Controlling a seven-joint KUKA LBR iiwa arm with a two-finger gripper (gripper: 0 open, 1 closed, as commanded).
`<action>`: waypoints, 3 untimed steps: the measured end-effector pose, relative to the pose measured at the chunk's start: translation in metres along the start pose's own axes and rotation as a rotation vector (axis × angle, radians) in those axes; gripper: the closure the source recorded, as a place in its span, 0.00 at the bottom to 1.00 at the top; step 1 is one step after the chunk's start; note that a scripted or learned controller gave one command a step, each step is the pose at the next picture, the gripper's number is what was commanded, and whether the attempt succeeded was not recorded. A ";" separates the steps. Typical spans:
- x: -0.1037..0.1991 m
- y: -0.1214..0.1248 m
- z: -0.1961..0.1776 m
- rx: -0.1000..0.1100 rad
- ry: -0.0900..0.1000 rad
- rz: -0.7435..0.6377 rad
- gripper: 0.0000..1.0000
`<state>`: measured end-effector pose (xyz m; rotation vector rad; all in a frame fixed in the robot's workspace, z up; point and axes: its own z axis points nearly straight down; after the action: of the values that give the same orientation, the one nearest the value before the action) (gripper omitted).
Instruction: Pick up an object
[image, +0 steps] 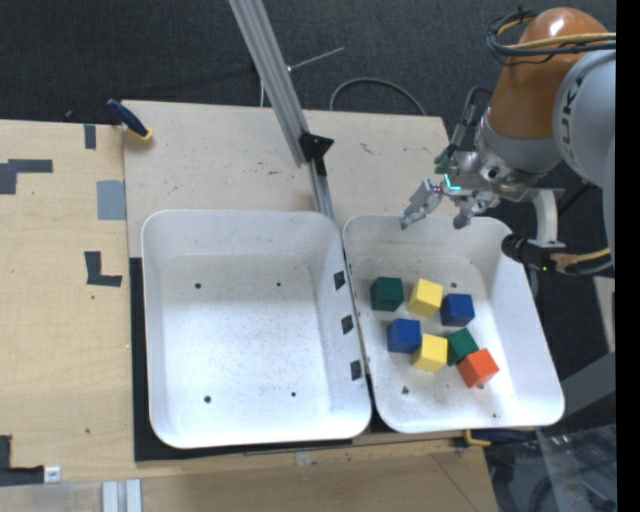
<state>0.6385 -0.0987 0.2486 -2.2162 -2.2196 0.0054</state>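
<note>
Here, in the camera view, the gripper (437, 207) hangs over the far edge of the right bin (520, 300), its two fingers spread apart with nothing between them. The cubes sit bunched in the middle of that bin, toward its near right corner from the tool. The green cube (387, 293) and a yellow cube (426, 297) lie closest to the far edge, so nearest the gripper; I judge the coming move a descent toward the near side onto one of these.
</note>
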 end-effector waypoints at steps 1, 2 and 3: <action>0.000 0.001 -0.003 -0.004 -0.001 -0.001 0.00; 0.001 -0.003 0.042 0.000 -0.002 0.000 0.00; 0.005 -0.001 0.106 0.002 -0.001 0.000 0.00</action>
<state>0.6369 -0.0938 0.1428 -2.2156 -2.2200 0.0089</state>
